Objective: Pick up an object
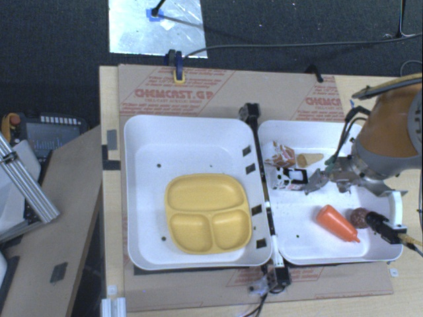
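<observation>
The hand is seen low in the right white bin, nothing gripped, its state untellable; the orange plastic cone lies nearby.

right bin: open floor at front-left | orange cone blocks front-right

Divided tray in left bin; cone in right bin.

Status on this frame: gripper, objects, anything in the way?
Gripper low in right bin, nothing seen held. Orange cone lies free nearby. Small items crowd the gripper tip. Yellow tray sits in left bin.
</observation>
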Controlling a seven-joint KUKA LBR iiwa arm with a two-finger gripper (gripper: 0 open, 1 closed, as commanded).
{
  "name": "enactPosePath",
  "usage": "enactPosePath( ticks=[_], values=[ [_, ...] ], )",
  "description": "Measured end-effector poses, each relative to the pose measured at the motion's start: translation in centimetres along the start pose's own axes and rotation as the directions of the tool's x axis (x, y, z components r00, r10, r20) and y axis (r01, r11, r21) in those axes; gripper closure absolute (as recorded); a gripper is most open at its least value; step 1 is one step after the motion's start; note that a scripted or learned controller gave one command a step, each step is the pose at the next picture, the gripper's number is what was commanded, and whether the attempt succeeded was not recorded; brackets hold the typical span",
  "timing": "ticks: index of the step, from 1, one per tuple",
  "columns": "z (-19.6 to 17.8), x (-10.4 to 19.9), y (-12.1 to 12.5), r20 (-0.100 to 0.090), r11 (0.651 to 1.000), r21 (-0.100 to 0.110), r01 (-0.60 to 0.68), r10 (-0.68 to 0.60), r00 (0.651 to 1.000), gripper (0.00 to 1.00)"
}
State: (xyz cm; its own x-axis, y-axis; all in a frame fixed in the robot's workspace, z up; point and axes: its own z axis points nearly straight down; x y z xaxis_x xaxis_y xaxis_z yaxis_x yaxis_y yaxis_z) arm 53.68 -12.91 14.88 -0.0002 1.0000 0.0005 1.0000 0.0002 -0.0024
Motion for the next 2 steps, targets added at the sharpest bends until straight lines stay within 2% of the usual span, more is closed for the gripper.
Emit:
enactPosePath(
  ticks=[1, 2],
  values=[
    [6.3, 0.2, -0.1, -0.001, 1.000, 0.001, 0.001, -0.001, 1.000, 0.00],
    [4.9, 0.1, 0.1, 0.001, 1.000, -0.005, 0.001, -0.001, 1.000, 1.00]
  ],
)
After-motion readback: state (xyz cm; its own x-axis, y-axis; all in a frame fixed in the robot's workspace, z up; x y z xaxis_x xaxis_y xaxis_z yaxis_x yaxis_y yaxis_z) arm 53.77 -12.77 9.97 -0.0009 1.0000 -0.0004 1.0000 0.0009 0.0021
